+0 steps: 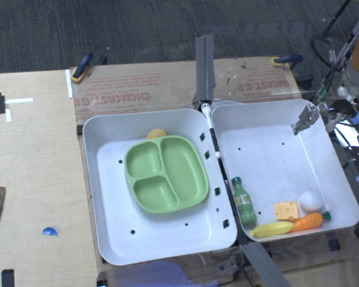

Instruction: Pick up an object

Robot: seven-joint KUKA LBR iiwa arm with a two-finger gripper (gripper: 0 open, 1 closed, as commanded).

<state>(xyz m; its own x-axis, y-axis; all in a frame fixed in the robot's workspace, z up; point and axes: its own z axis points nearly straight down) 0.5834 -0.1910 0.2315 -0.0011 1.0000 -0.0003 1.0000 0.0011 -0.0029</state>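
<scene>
Yellow plastic banana [272, 229] lies untouched at 6 o'clock; pincer [305, 120], at 3 o'clock, grips nothing I can tell; pickup remains.

A yellow object [157, 134] behind the green divided plate [166, 173] is mostly hidden by the plate's far rim, so its kind cannot be told. The arm [355, 62] is cut off by the right edge. The gripper [307, 120] is seen too small for its state to be judged.
</scene>
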